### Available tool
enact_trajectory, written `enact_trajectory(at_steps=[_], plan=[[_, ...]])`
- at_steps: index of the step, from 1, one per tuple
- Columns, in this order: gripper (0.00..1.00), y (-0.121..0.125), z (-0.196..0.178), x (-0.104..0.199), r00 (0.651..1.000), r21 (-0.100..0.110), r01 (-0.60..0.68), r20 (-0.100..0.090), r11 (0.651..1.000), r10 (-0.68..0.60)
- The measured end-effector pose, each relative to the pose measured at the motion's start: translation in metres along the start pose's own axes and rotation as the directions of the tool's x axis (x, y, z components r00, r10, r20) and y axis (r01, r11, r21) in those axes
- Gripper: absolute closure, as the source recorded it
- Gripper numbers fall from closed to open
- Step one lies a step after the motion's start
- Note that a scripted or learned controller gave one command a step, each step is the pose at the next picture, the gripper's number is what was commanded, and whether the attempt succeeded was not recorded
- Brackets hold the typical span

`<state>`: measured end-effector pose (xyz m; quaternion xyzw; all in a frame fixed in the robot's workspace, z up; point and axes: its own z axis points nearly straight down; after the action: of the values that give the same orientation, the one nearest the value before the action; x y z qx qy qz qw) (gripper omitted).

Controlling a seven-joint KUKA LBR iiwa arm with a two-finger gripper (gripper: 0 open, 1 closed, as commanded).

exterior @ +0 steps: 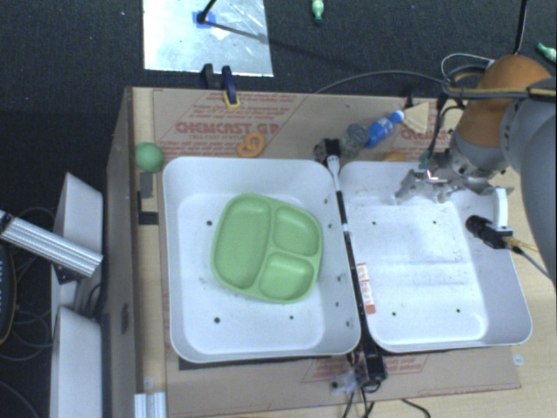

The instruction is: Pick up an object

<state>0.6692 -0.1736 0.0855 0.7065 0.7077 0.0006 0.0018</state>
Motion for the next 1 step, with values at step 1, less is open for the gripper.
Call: enact_trajectory(at_steps=[1], plan=[[0.00, 0.0002, -0.0002, -0.0308, 1.000, 0.002, 0.001, -0.003, 1.000, -0.001]])
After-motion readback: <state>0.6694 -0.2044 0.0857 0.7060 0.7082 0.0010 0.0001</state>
